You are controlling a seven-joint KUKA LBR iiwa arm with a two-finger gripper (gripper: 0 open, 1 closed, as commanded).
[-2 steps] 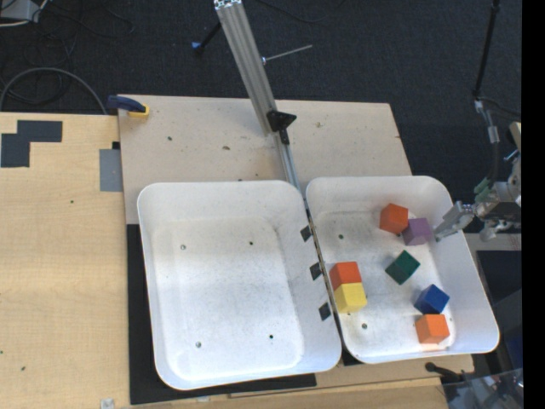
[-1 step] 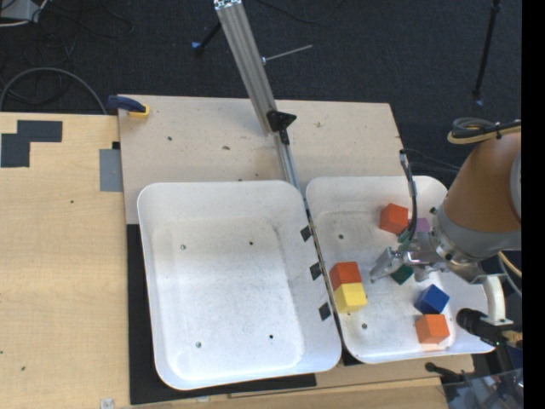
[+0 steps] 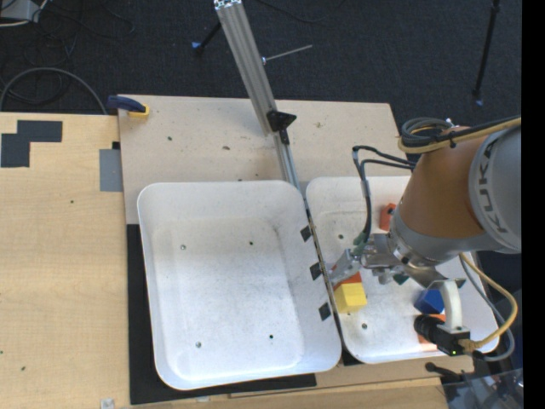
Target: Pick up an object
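Arm (image 3: 451, 203) looms nearest camera, bent over right bin (image 3: 375, 352). Gripper (image 3: 347, 271) low, just above yellow block (image 3: 350, 296); jaw opening hidden, cannot tell, no grasp visible. Block rests on bin floor: pick not done. Blue object (image 3: 431, 301) right of jaws. Left bin (image 3: 170, 228) beyond.

end effector (image 3: 347, 271) over right bin (image 3: 358, 348) | yellow block (image 3: 350, 296) just below

We see the arm (image 3: 460, 194) reaching in from the right, its orange band bulking above the wrist, the gripper (image 3: 347, 271) angled low and leftward.
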